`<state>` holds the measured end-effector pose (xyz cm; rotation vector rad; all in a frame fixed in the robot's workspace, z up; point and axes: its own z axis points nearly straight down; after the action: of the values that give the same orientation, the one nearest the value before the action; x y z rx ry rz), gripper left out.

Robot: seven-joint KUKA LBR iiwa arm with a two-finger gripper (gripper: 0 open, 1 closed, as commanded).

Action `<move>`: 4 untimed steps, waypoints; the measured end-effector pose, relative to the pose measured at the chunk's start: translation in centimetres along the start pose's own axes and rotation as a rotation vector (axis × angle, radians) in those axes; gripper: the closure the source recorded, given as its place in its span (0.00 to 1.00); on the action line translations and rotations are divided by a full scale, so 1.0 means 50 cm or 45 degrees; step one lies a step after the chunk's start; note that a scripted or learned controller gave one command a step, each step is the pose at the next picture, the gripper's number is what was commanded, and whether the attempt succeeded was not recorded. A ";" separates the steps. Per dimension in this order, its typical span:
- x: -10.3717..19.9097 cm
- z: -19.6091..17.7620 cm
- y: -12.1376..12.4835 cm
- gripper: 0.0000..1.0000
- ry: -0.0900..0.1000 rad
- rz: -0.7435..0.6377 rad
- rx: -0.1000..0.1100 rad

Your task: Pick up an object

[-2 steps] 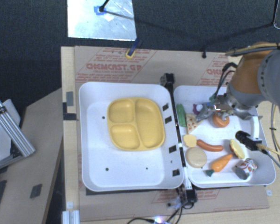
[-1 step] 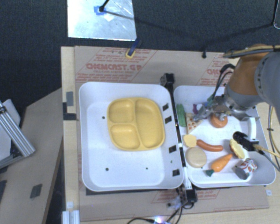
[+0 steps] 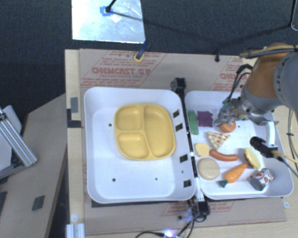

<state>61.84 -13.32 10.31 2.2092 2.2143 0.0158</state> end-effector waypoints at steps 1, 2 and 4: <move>0.002 -0.087 0.003 1.00 0.002 -0.002 0.014; -0.003 -0.182 -0.008 1.00 0.002 0.000 0.015; 0.101 -0.227 -0.014 1.00 0.005 -0.008 0.020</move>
<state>60.94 -8.25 21.65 2.2120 2.2314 0.0028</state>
